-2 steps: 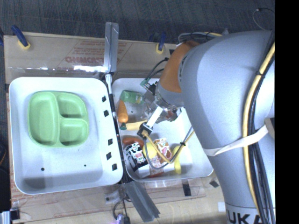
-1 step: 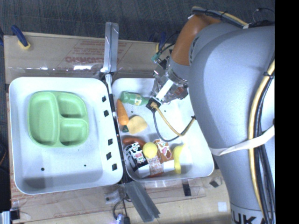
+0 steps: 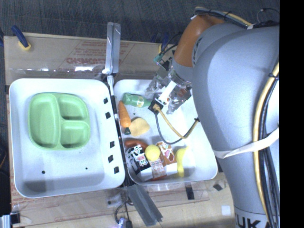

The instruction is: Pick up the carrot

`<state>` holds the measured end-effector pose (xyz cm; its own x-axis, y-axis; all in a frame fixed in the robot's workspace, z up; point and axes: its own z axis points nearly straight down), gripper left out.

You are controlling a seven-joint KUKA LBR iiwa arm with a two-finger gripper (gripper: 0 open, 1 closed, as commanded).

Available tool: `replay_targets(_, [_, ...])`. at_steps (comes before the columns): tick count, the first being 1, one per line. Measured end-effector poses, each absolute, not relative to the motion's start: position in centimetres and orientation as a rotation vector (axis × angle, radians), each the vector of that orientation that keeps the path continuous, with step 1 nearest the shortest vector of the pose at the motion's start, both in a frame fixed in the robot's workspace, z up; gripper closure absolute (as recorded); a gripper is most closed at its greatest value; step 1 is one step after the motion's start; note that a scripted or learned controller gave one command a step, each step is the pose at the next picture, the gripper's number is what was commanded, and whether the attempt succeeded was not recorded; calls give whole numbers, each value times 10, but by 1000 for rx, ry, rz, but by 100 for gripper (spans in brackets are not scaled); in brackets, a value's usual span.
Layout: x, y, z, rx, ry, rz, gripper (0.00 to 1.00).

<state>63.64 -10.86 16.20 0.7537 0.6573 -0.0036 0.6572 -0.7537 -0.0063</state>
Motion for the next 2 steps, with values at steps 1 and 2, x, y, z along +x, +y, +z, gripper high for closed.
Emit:
replay_targets(1, [651, 9, 189, -2674, -1643, 7, 0])
replay_targets(2, [594, 77, 189, -2333, -2097, 11, 0])
